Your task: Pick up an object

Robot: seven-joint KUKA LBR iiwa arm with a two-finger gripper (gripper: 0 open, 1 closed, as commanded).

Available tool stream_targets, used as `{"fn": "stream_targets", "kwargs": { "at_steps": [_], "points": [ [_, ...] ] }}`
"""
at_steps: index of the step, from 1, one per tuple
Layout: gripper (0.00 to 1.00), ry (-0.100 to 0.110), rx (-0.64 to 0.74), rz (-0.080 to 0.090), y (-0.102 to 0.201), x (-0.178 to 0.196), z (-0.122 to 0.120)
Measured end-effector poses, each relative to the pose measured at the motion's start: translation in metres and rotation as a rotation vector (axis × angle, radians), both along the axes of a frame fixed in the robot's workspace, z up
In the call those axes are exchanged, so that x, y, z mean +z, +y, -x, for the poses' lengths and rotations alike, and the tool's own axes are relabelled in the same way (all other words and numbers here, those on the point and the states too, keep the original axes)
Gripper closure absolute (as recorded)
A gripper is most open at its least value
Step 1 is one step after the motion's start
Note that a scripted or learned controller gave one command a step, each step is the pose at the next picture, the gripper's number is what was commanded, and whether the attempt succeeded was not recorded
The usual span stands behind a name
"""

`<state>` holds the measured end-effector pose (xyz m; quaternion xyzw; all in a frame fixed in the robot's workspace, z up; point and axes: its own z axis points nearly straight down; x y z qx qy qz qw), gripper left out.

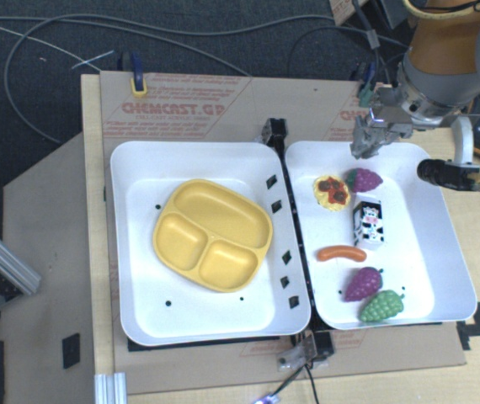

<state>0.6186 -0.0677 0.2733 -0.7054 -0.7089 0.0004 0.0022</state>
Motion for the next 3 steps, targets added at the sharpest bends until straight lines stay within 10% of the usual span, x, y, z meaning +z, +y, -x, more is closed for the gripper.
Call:
{"fn": "stream_targets", "kwargs": {
  "at_steps": [3],
  "points": [
    [1.00,0.003,0.000,0.000,0.139,-0.039,0.093]
  ]
}}
